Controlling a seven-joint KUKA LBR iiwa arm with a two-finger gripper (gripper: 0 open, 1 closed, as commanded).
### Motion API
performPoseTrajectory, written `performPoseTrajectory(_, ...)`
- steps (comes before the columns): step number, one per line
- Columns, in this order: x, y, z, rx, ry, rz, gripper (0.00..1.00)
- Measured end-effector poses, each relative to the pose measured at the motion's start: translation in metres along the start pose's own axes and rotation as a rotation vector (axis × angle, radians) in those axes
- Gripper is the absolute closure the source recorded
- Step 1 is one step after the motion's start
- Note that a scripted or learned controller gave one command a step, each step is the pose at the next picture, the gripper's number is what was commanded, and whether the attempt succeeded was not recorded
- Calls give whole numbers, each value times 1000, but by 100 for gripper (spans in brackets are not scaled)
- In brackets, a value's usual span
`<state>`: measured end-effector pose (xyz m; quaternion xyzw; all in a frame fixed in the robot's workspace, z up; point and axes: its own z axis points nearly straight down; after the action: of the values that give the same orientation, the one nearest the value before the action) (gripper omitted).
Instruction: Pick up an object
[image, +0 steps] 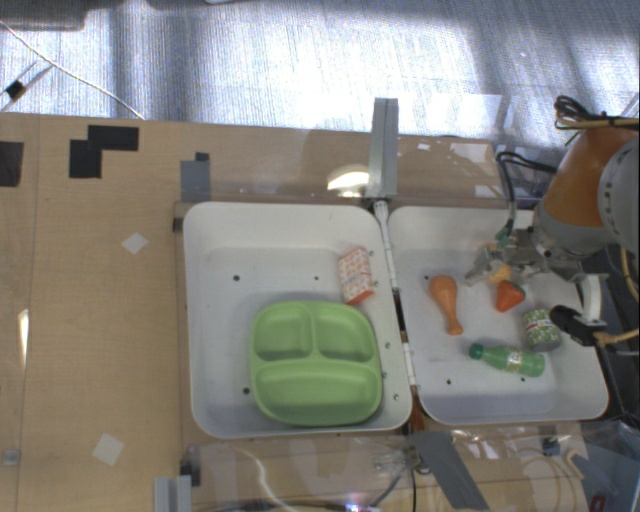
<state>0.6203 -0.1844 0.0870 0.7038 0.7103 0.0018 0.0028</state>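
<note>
Hovering low over the upper part of the right bin (590, 400), the hand (503, 262) is sitting at the right of the frame, with its metal fingers reaching down toward a small orange-red toy carrot (510, 295). Whether those fingers are apart or together I cannot tell; they are blurring into the wrist above them, and nothing is visibly sitting between them. The carrot is lying just below the hand, its top partly hidden by the fingers. To its left, a toy chicken drumstick (446, 302), orange with a paler bone end, is lying at a slant on the bin floor. Lower down, a green toy bottle (509, 359) is resting on its side, and just above its right end a small green-and-white can (541, 329) is showing a label too small to read. The arm (590, 190), grey with an orange band, is being cut off by the frame's right edge, and black cables are trailing around it.

In the left bin (215, 300), a green divided plate (316, 362) is filling the lower half, and a small pink-and-white patterned box (355, 275) is leaning against the bin's right wall. Both bins are resting on the wooden table (90, 330).
</note>
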Motion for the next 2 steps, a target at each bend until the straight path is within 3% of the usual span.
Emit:
performPoseTrajectory(1, 0, 3, -14, -8, -1, -2, 100)
performPoseTrajectory(2, -22, 2, -128, -1, -1, -244, 100)
